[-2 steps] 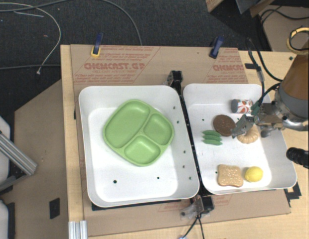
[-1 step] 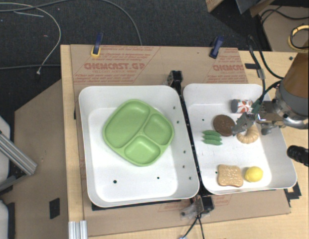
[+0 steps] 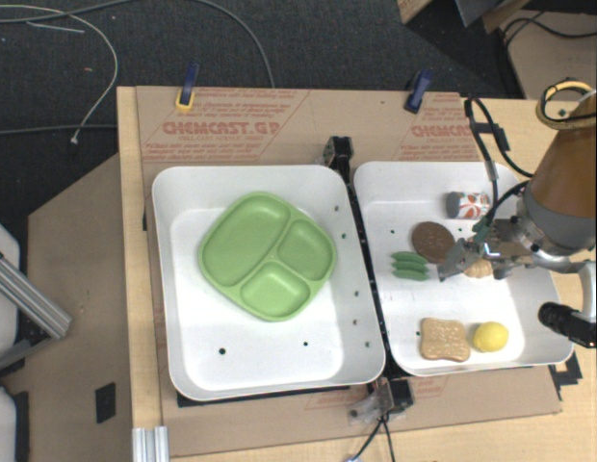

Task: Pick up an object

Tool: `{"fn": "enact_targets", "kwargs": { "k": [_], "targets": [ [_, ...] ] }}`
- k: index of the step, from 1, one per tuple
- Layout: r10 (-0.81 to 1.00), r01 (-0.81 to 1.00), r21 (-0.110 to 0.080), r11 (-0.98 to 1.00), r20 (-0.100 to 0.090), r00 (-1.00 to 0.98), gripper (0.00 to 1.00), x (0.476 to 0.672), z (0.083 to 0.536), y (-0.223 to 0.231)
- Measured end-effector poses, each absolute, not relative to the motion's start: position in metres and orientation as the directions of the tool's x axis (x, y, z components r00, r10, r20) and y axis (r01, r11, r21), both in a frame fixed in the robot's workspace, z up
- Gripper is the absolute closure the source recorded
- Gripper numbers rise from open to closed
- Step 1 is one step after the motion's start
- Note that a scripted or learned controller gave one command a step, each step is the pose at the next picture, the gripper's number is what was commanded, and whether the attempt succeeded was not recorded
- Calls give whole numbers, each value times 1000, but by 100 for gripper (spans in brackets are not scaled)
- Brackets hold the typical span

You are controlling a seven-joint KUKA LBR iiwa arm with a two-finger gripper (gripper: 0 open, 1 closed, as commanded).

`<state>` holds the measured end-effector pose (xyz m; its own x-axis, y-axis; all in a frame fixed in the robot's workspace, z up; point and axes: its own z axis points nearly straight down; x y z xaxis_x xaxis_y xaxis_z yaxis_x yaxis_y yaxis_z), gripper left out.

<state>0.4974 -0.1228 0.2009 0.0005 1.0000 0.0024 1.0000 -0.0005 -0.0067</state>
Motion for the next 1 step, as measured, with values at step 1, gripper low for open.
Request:
{"fn": "enact_targets", "kwargs": {
  "k": [1],
  "targets": [
    [1000, 1000, -4, 0, 2, 0, 0, 500, 160, -121]
  ]
}}
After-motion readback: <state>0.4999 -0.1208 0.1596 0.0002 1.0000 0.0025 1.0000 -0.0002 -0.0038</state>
